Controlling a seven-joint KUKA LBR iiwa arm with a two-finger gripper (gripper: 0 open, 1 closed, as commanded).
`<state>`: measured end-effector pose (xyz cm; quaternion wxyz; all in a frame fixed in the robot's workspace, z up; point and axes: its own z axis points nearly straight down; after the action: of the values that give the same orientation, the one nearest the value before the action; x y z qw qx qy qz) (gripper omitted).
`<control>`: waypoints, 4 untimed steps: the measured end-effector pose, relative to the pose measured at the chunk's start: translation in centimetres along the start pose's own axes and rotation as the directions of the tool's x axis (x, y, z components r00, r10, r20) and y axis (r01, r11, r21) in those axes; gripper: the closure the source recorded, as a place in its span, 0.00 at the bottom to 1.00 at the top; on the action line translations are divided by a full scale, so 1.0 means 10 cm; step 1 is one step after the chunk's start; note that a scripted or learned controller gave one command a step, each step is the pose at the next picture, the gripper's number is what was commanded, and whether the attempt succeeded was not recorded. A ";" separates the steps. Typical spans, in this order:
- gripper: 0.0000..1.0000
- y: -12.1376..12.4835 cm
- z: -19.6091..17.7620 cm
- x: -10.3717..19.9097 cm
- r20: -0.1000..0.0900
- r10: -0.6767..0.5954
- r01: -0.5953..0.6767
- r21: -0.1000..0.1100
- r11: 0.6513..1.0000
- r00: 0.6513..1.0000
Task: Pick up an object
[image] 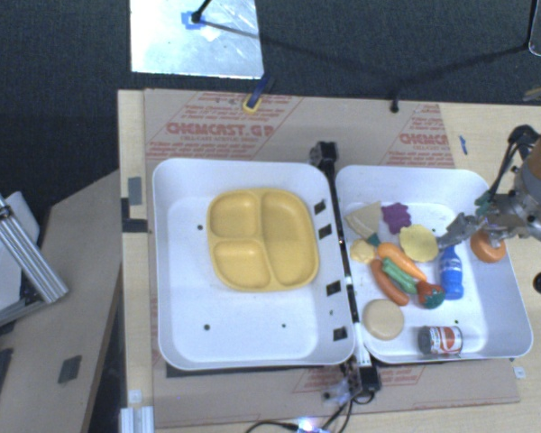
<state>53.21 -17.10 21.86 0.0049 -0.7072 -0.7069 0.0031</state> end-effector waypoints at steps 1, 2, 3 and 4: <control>0.00 0.03 -0.07 0.00 0.003 -0.004 0.004 -0.013 1.000 1.000; 0.00 -0.06 0.50 -0.02 0.002 -0.001 0.001 -0.008 1.000 1.000; 0.00 -0.01 0.89 0.02 0.006 0.000 0.000 -0.020 1.000 1.000; 0.00 0.00 1.15 0.01 0.006 0.000 0.000 -0.019 1.000 1.000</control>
<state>53.12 -17.02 10.41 -0.0038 -0.7072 -0.7070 -0.0013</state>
